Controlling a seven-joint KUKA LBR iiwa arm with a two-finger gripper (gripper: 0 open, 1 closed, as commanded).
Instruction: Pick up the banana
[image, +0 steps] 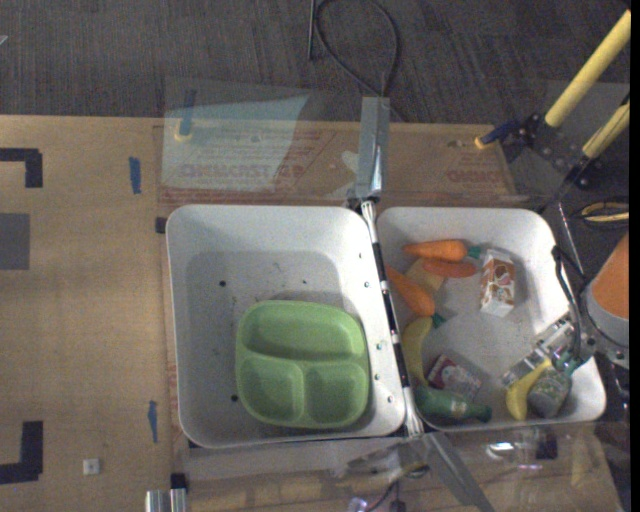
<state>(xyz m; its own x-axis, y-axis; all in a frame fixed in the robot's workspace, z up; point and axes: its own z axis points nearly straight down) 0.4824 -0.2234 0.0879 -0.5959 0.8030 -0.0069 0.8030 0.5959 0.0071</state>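
1. Nearest, in the right bin's (470, 222) front corner, the hand (548, 372) sits low on a yellow banana (518, 398) — apparently going for a grip, though whether it is apart or clamped I cannot tell.
2. A second banana (415, 345) lies by the left wall, beside a green bottle (452, 407) and red packet (455, 375).
3. Farther back — carrots (437, 250) and a carton (497, 282).
4. The left bin (200, 240) holds a green divided plate (302, 364), well clear.
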